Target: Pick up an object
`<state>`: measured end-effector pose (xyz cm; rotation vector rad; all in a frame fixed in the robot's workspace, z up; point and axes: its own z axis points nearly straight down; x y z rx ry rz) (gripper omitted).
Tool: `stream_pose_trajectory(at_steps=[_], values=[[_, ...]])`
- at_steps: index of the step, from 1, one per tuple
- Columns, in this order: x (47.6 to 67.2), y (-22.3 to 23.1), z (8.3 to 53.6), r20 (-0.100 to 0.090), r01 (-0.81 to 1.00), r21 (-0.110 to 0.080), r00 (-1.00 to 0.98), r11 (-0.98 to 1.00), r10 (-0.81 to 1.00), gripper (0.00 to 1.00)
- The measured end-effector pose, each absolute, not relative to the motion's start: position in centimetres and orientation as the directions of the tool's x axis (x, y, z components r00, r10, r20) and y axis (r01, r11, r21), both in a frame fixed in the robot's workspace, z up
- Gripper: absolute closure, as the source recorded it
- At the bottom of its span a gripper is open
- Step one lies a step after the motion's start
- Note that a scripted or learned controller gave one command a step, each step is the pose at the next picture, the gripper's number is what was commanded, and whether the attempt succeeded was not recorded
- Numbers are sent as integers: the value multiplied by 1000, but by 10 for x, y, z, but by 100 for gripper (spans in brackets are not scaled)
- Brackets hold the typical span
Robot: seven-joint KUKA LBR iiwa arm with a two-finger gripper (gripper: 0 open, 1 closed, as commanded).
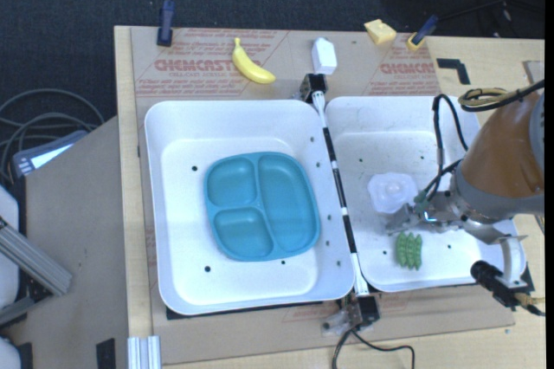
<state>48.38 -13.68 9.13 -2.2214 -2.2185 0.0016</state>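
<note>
In the right bin [381, 120], the gripper [414, 218] hovers between a clear cup [389, 190] and a green toy [409, 250]; I cannot tell whether it is open or closed.

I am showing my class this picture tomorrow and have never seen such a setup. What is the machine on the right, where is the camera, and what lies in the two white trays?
The camera looks down at a slant on a bench. The grey and orange machine is a robot arm; its gripper hangs low in the right bin, between a clear plastic cup and a green pea pod toy. I see nothing between its fingers. The left bin holds a blue divided plate. A toy banana lies on the bench behind.
</note>
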Motion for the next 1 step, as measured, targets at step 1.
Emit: stream_pose_trajectory(at_steps=[1], values=[[479, -102, 84, 2, 1000, -3, -1, 1, 1000, 0]])
